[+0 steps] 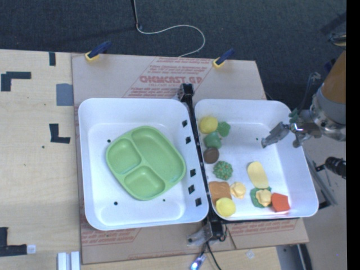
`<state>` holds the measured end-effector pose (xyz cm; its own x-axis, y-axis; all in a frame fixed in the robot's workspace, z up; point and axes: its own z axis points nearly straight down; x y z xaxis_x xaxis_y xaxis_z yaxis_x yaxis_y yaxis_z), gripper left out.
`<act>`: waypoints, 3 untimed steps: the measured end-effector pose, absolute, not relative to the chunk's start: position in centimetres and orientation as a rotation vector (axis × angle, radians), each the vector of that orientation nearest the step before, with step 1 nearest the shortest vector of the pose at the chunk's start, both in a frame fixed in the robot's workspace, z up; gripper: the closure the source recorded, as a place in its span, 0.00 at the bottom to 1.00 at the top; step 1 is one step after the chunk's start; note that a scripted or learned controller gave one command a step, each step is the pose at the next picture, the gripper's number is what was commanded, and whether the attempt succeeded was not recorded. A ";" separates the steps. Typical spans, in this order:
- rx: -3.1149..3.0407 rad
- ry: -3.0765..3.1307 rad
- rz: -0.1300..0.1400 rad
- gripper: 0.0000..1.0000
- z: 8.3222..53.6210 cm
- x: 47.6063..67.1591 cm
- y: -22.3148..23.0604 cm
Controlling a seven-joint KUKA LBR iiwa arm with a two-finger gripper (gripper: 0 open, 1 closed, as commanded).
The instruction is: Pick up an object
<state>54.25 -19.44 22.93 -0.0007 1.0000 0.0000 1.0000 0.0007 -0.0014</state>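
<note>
Camera view has the gripper (284, 134) spread open and empty over the right bin's (242, 107) right side. Nearest food looks like the pale yellow piece (257, 174), just down-left of it, long axis running roughly top to bottom

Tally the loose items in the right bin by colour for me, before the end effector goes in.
Yellow: 4
Green: 3
Green with yellow: 1
Brown: 1
Orange-tan: 1
Red-orange: 1
Total: 11
</note>
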 end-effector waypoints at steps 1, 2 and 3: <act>-2.211 -2.215 0.007 0.00 18.2 47.9 -13.7; -2.217 -2.221 0.003 1.00 19.4 48.3 -13.9; -2.214 -2.232 -0.006 1.00 26.6 48.4 -7.1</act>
